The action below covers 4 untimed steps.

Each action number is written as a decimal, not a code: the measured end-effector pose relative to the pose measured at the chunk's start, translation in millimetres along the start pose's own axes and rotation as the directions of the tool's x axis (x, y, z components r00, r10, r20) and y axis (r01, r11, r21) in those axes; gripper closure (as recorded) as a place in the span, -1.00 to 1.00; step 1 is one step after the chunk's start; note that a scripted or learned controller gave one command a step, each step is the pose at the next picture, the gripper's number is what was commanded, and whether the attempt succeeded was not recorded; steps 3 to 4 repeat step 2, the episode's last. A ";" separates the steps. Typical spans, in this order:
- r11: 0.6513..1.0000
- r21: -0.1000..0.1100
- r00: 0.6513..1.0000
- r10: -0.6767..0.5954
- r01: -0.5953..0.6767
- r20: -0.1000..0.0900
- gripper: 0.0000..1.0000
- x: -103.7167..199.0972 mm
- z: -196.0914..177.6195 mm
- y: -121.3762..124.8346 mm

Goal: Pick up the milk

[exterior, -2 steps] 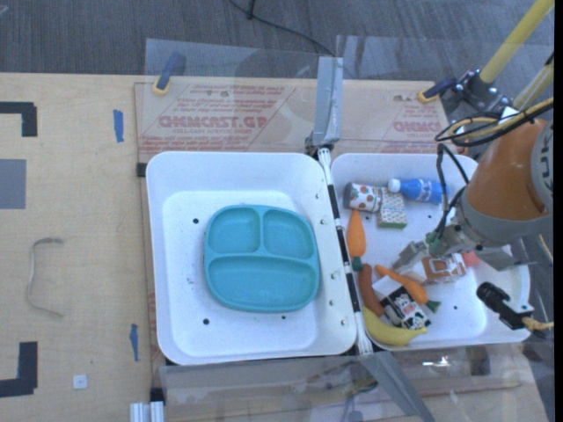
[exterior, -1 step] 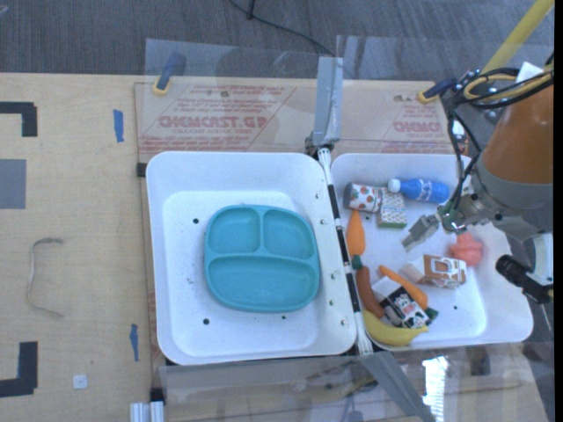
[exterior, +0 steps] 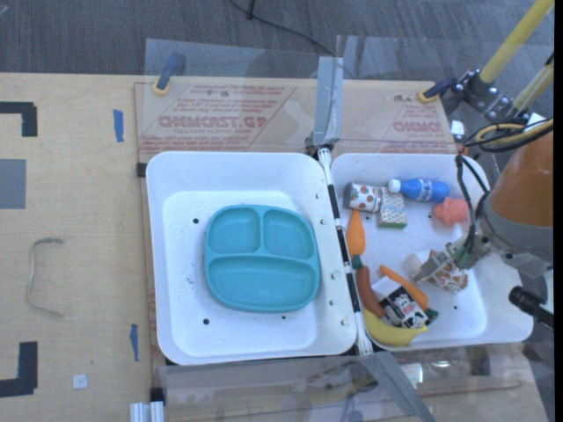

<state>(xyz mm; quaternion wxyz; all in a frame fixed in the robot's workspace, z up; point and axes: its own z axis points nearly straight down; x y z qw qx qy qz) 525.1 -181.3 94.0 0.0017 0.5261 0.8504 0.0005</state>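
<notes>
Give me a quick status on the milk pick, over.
Gripper low in the right bin, on a small carton, grip unclear. Blue-and-white bottle at the far wall, untouched. Pink toy between them.

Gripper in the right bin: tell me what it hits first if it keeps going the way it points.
Probably the small carton right under the gripper, then the right bin's floor. Depth is unclear from this slanted view, so contact cannot be judged.
</notes>
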 end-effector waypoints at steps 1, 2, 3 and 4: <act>1.000 -0.005 1.000 0.007 -0.007 0.005 1.00 -3.2 -11.1 -0.8; 0.998 0.001 0.998 0.058 -0.058 0.000 1.00 68.5 -107.3 10.8; 0.998 0.001 0.998 0.058 -0.058 0.000 1.00 68.5 -107.3 10.8; 0.998 0.001 0.998 0.058 -0.058 0.000 1.00 68.5 -107.3 10.8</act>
